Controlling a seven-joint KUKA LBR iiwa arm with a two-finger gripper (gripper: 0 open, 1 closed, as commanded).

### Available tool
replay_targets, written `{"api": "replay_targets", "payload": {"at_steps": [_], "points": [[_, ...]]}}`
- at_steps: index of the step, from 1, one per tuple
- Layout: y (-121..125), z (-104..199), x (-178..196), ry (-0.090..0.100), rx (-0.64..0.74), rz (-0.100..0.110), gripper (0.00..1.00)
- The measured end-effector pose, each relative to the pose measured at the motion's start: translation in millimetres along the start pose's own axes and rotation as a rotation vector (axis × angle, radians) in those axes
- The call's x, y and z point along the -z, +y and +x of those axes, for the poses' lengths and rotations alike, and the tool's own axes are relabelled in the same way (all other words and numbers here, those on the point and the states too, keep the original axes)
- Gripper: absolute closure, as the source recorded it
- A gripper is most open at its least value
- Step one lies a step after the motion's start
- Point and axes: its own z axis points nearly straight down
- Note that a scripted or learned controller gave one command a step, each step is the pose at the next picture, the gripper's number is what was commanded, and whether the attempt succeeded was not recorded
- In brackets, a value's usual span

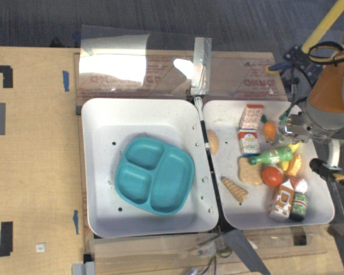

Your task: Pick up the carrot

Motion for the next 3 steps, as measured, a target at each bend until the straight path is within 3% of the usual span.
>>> {"api": "replay_targets", "payload": {"at_steps": [1, 2, 3], "points": [[0.4, 0.6, 9.0, 0.000, 0.001, 0.000, 1.00], [55.1, -3.8, -3.0, 0.008, 0.043, 0.029, 1.00], [-42.8, 4.9, -9.2, -0.001, 0.272, -0.003, 1.00]]}}
